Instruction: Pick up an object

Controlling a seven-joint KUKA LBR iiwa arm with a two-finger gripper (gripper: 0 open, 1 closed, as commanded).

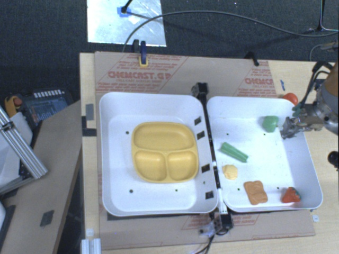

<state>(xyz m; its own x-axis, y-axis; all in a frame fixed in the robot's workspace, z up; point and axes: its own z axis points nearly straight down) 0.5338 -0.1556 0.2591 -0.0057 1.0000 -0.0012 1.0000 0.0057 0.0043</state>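
Green is the colour of the nearest candidate: a small rounded green block lies in the upper part of the right bin, just beside the tool and on the side of it facing the camera view's left. The tool is seen low over the bin's right wall, at the end of the grey arm that reaches in from the right. Whether it is spread or pressed together cannot be told, and nothing is seen pinched in it.

4 other things are set in the same bin. An elongated green piece lies near the middle, its long axis running from upper left to lower right. A small yellow piece sits just below it. An orange-brown slab and a red piece are placed along the bin's lower edge, well apart from the tool.

A short move toward the view's left is judged enough to bring the tool over the green block. The left bin carries a yellow divided tray, far from the tool.
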